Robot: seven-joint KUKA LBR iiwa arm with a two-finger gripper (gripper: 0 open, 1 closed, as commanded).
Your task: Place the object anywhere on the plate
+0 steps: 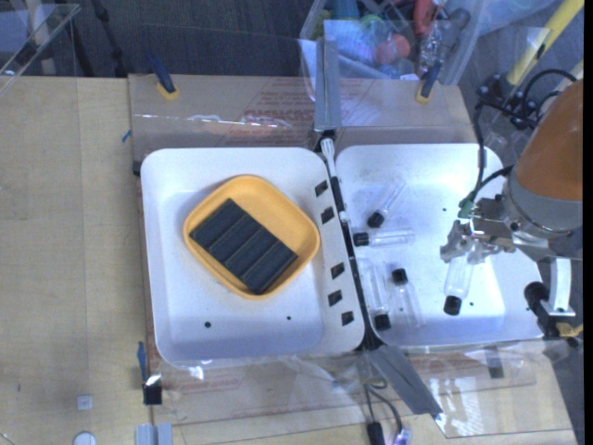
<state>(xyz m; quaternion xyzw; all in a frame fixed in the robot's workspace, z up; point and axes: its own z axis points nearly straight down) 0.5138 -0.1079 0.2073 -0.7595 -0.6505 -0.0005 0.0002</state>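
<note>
the left bin holds a yellow plate with a dark ribbed slab lying on it. in the right bin lie several clear vials with black caps, scattered near the divider. further right the gripper hangs over that bin, a clear vial upright just below it; whether the claw grips it cannot be told.
</note>
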